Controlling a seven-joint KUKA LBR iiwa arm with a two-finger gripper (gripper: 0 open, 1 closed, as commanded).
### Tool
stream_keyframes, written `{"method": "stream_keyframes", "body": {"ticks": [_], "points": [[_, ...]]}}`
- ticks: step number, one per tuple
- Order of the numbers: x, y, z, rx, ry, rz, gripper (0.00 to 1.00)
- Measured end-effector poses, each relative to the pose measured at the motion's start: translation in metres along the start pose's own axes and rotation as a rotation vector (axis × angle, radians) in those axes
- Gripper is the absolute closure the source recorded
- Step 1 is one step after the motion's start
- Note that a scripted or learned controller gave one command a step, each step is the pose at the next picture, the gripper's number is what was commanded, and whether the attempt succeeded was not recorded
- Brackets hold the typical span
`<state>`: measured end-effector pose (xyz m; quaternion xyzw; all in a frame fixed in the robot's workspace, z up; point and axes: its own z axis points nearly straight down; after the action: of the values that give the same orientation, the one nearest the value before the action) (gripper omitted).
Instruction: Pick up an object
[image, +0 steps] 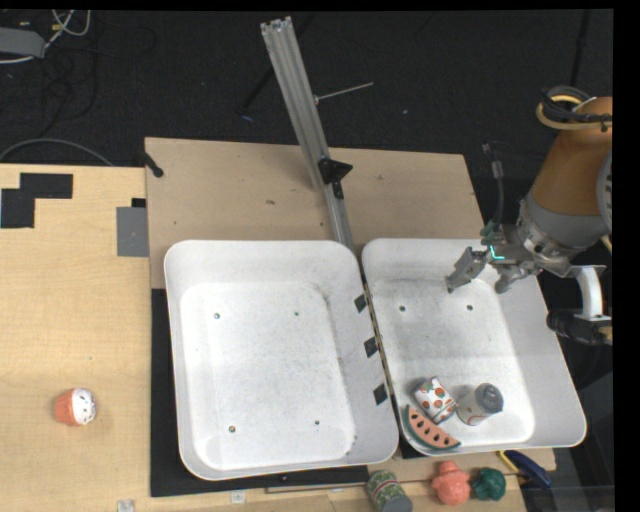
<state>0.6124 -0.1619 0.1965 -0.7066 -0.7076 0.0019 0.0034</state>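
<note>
In the right bin (520, 330) several small objects lie near the front edge: a red and white patterned piece (434, 398), a grey cylinder-like item (484, 402) and a watermelon slice toy (432, 430). My gripper (485, 274) hangs over the back of the right bin, fingers spread open and pointing down-left, with nothing between them. It is well behind the objects, apart from them.
The left bin (260, 360) sits beside the right one, joined by black clips (371, 346). A metal rail (305, 115) slants up behind the bins. Small toys (462, 484) lie off the bin's front edge, and an orange ball (75, 407) rests on the wood at left.
</note>
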Motion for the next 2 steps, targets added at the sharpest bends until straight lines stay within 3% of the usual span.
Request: {"method": "stream_keyframes", "body": {"ticks": [1,2], "points": [[0.0,0.001,-0.003,-0.005,-0.001,-0.001,0.0],[0.007,-0.007,0.055,0.001,0.0,0.0,0.0]]}}
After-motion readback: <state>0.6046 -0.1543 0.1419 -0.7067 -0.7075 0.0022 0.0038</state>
